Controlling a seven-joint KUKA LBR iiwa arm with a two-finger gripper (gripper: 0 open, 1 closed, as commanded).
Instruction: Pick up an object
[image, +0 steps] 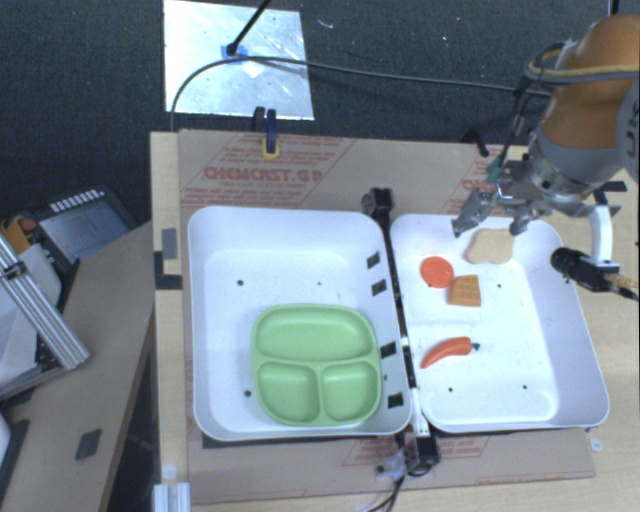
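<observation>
Nearest to me sits a green plate (316, 363) with 3 compartments, lying flat in the front half of the left bin (215, 300), close to that bin's front wall. Both white bins rest side by side on a sheet of brown cardboard (290, 165), and black clips (378, 260) run along the seam where their walls meet.

Over in the right bin (560, 380) are 4 small items. Closest to the front is a red chili pepper (446, 351), lying on its side with its dark stem pointing right. Behind it sits an orange square cracker (464, 291), and touching that piece's upper left corner is a round red tomato slice (436, 271). Farther back, near the rear wall, lies a pale slice of bread (489, 247), apart from the other 3.

From the right the grey arm reaches in, its orange band (590, 95) high at the frame's corner. Its gripper (492, 212) hangs over the rear of the right bin, fingers spread apart with nothing between them. One dark finger (470, 217) points down to the left of the bread, the other sits just above the bread's right corner
</observation>
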